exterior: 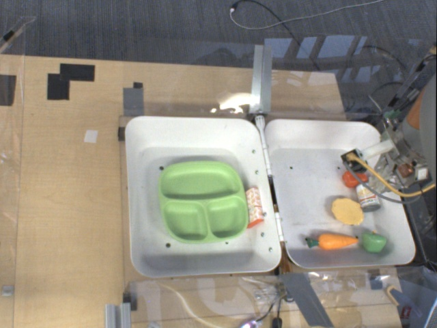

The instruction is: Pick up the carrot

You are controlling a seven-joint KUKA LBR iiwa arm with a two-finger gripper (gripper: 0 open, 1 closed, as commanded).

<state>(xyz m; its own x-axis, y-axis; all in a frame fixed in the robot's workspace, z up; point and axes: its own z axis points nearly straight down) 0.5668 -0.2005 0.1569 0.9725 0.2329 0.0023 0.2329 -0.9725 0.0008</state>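
The carrot (332, 242) is orange with a dark green stub at its left end. It lies flat along the front edge of the right bin (307, 149), pointing left to right. The gripper (401, 167) hangs at the right bin's far right side, above and to the right of the carrot and well apart from it. It sits over a red object (353, 179) and a small white jar (368, 197). Nothing is visibly held.
A green round object (374, 242) touches the carrot's right end. A yellow disc (348, 211) lies just behind the carrot. In the left bin (136, 183) sit a green divided plate (203, 200) and a small red-and-white packet (254, 206).
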